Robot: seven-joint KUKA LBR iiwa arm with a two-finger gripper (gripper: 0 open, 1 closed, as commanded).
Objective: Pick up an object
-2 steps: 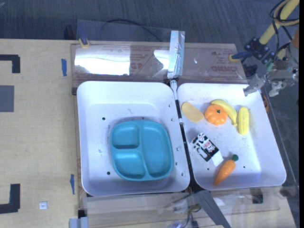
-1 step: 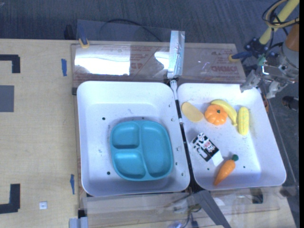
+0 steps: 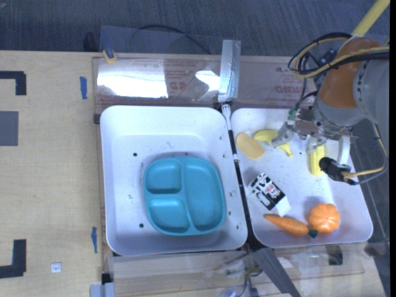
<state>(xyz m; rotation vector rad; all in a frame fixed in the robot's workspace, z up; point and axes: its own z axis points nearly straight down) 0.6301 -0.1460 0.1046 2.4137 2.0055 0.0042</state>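
Your gripper (image 3: 301,130) hovers over the right bin's (image 3: 362,228) far edge; I cannot tell its grip. One carrot (image 3: 286,224), one orange (image 3: 324,218) sit near its front edge.

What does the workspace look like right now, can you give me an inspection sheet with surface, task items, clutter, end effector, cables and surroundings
Surface: wooden bench bearing two white bins side by side, left bin and right bin.
Job's things: in the right bin, a carrot beside a small orange pumpkin, a black-and-white packet, a tan oval piece and a yellow piece.
Clutter: blue divided tray in the left bin; blue tape marks on the bench.
End effector: over the far part of the right bin, near the yellow piece; finger state unclear.
Cables: yellow and black loops on the arm; black cable behind the bins.
Surroundings: dark floor; clear plastic sheet behind the bins.
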